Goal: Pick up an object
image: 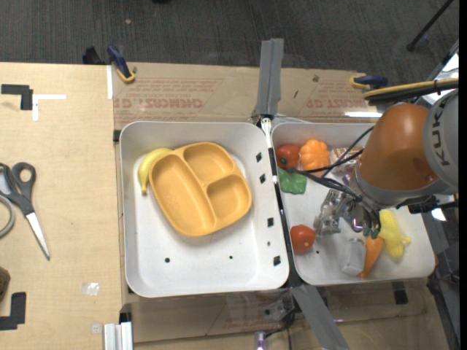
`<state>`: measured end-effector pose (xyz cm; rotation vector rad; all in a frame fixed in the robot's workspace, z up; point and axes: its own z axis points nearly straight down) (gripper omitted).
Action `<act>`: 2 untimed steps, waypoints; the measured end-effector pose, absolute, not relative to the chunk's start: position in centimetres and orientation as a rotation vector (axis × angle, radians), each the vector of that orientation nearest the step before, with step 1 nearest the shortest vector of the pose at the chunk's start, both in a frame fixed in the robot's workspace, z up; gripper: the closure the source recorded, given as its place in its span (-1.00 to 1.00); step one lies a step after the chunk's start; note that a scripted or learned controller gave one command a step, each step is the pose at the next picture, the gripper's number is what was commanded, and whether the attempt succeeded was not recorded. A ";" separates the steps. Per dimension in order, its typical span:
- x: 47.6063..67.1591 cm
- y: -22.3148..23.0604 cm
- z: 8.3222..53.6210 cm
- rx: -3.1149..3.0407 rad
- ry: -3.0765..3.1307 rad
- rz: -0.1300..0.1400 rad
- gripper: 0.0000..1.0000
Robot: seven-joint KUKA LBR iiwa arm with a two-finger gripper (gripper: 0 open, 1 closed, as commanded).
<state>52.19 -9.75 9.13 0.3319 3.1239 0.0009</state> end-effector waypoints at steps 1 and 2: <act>52.2 -9.8 9.1 0.333 3.124 0.000 -1.00; 57.2 -14.7 9.3 0.360 3.116 -0.001 -1.00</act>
